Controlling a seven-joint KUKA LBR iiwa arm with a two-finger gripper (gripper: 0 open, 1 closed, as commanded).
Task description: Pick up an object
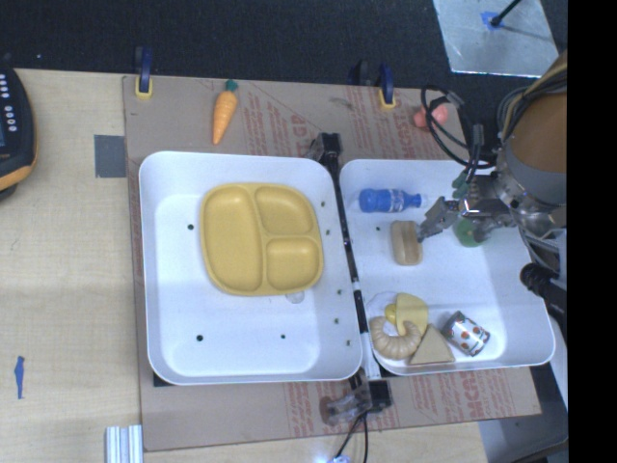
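Observation:
The right bin (501, 297) holds a blue bottle (388, 201) lying on its side, a tan block (407, 243), and a green object (470, 231) partly hidden under the arm. Along the bin's front edge lie a yellow piece (409, 309), a curled tan pastry shape (391, 338), a tan wedge (433, 349) and a small silver can (469, 334). My gripper (445, 218) hangs low over the bin's upper right part, just right of the tan block and beside the green object. I see nothing held in it.
The left bin (174, 287) holds a yellow divided plate (260, 236). A toy carrot (224, 112) and a pink object (436, 114) lie on the cardboard behind the bins. Black cables trail near the arm at the right. A dark device (12, 123) sits at the left edge.

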